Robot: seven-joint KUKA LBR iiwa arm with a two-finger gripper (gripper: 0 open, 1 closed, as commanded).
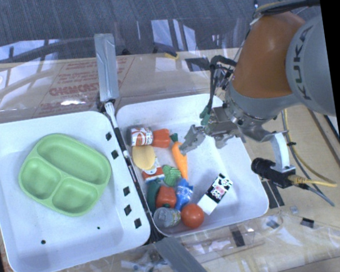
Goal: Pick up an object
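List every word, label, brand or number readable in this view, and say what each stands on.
"KUKA", partly seen, in dark letters on the grey arm.
Red print on the cardboard sheet behind the bins: too blurred to read.
Label on the small can in the right bin: too small to read.
Black-and-white cow-patterned carton: no legible text.

Plate [65, 173] in left bin [22, 249] — toys heaped in right bin [247, 184].
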